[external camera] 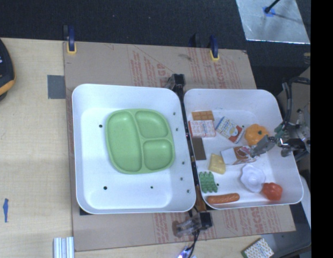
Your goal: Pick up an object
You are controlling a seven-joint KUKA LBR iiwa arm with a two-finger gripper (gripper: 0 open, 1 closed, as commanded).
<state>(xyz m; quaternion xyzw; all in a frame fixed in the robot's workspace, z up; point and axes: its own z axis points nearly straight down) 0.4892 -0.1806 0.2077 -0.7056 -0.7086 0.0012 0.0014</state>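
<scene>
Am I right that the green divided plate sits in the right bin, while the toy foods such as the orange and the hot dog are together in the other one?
Not quite: the camera view shows the green divided plate in the left bin. The orange and hot dog lie in the right bin.

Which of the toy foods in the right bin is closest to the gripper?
The orange, the round orange fruit by the bin's right wall, just left of the gripper. The red tomato and hot dog lie farther off.
</scene>
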